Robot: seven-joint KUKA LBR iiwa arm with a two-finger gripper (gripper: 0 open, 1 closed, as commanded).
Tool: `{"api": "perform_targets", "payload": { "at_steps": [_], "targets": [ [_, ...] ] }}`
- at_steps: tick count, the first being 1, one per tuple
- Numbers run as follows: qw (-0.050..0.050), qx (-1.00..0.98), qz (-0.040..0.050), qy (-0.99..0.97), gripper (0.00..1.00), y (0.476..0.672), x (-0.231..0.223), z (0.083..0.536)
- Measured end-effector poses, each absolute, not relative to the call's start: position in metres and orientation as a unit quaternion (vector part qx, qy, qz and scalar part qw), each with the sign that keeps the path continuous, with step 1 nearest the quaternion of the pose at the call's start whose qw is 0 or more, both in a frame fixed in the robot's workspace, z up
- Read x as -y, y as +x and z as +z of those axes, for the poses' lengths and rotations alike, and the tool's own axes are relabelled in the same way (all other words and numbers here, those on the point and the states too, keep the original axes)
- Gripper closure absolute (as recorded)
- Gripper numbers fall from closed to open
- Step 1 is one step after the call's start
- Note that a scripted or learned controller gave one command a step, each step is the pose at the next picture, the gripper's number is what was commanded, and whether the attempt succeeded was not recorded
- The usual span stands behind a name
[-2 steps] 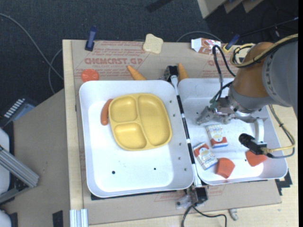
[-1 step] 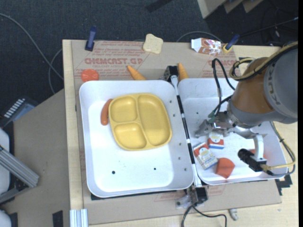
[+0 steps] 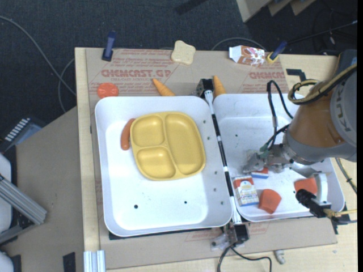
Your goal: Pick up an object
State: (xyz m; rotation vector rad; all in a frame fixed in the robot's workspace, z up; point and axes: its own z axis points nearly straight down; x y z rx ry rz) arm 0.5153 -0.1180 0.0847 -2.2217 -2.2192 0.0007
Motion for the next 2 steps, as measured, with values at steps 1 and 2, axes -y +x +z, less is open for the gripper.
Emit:
{"api": "perform_targets", "payload": {
  "at_steps": [1,2],
  "targets": [
    [0.000,0.707,-0.0001,-0.708,1.00,0.516,0.117,0.094],
    [0.000,0.708,-0.0006,-0.707,1.00,0.538,0.029,0.185]
  ]
}}
